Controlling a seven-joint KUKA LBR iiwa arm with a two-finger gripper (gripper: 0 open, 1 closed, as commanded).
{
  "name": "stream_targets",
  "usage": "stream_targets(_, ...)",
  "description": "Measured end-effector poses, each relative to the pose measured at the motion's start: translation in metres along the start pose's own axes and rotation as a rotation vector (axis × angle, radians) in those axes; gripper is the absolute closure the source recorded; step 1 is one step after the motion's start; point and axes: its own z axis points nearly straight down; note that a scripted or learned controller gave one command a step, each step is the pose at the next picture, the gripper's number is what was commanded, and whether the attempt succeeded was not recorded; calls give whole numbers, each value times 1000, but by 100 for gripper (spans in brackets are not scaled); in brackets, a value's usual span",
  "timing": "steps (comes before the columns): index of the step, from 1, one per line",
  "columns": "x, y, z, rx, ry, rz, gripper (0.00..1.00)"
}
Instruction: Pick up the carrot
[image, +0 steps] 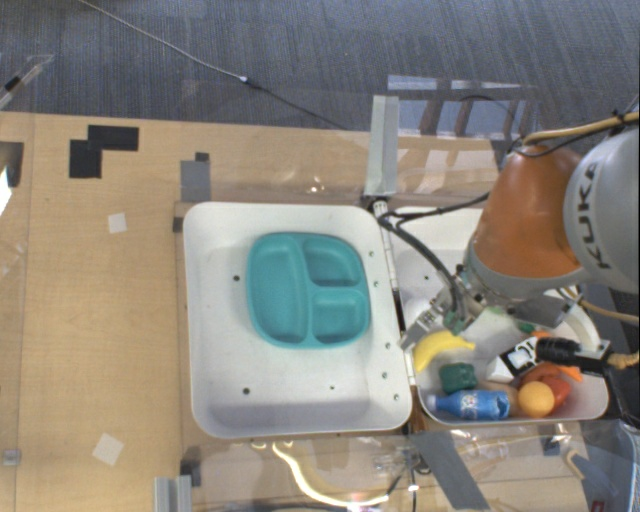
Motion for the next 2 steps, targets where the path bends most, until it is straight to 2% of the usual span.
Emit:
stream_targets(1,0,0,0,0,0,-1,0)
stream_targets(2,-1,3,-12,-7,-5,-6,100)
